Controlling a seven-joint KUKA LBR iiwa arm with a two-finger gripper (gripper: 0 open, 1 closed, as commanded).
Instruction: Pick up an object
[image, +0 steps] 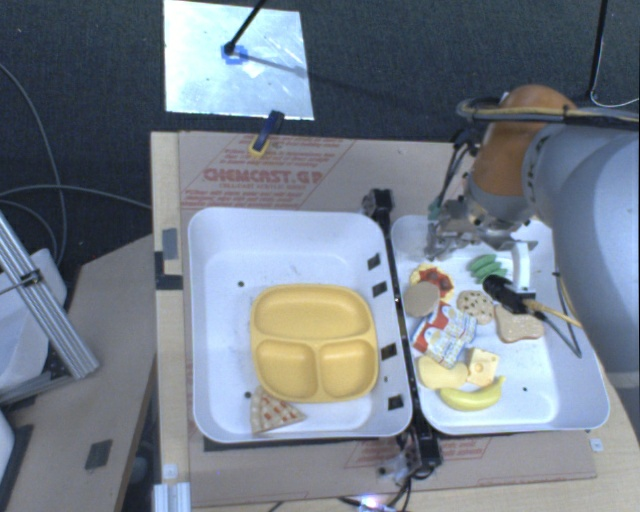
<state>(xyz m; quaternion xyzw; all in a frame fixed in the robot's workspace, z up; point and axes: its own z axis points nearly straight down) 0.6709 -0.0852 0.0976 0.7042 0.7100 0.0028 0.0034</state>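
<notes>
1. The left bin (215, 330), well to the left of the jaws in the view, holds a yellow divided plate (315, 340) lying flat near its middle. A toy pizza slice (272, 412) sits in the bin's near corner, just beside the plate's edge.
2. The right bin (560, 390) holds a loose heap of toy food, and the jaws hang over its far left corner at the end of the grey arm (590, 200).
3. Just below the jaws in the view lies a red piece (435, 277), perhaps a tomato slice, though it is too small to be sure. It touches a plain brown round (421, 298) on its near side.
4. Nearer the camera than the jaws and a little to the right are a green piece (486, 266), a spotted cookie (470, 303) and a toast-shaped piece (518, 325).
5. Farther from the jaws, toward the bin's near wall, are a red, white and blue packet (447, 335), a yellow cheese wedge (483, 365) and a banana (470, 397). These three lie close together.
6. I cannot tell whether the jaws are spread or closed. Nothing can be seen held between them, and the toy food all lies in the bin.
7. Both bins rest on a cardboard sheet (265, 175) with red lettering, which lies on the table (110, 330).
</notes>
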